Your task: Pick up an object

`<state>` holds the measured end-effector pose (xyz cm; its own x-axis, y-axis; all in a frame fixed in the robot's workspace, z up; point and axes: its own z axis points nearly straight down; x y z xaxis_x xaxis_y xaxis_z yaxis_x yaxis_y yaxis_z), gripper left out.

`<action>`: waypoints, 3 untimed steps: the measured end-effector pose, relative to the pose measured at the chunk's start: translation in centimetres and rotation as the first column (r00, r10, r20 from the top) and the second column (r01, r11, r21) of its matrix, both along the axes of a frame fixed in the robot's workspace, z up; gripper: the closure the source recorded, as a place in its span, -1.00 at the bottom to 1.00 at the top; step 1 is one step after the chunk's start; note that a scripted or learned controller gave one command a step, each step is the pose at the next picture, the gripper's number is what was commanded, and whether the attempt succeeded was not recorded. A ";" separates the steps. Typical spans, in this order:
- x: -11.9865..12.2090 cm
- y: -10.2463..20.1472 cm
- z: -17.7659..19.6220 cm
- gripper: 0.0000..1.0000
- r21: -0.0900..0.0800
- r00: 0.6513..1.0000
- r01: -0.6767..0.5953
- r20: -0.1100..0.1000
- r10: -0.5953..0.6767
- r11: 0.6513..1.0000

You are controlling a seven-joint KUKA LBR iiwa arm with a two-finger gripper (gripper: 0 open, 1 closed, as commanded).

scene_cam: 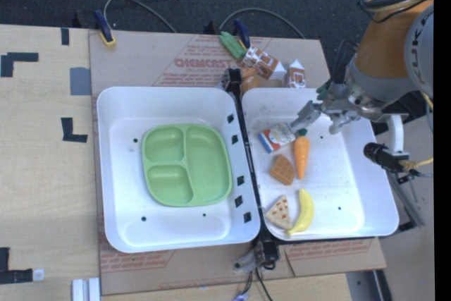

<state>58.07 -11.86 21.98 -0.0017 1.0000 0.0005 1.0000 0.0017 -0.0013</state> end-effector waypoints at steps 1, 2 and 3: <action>2.9 -4.7 -13.0 -1.00 -0.003 1.000 0.001 0.011 -0.001 1.000; -0.4 0.1 -13.1 -1.00 -0.001 1.000 0.001 0.008 -0.001 1.000; -0.5 0.1 -12.4 1.00 -0.004 1.000 0.000 0.007 0.000 1.000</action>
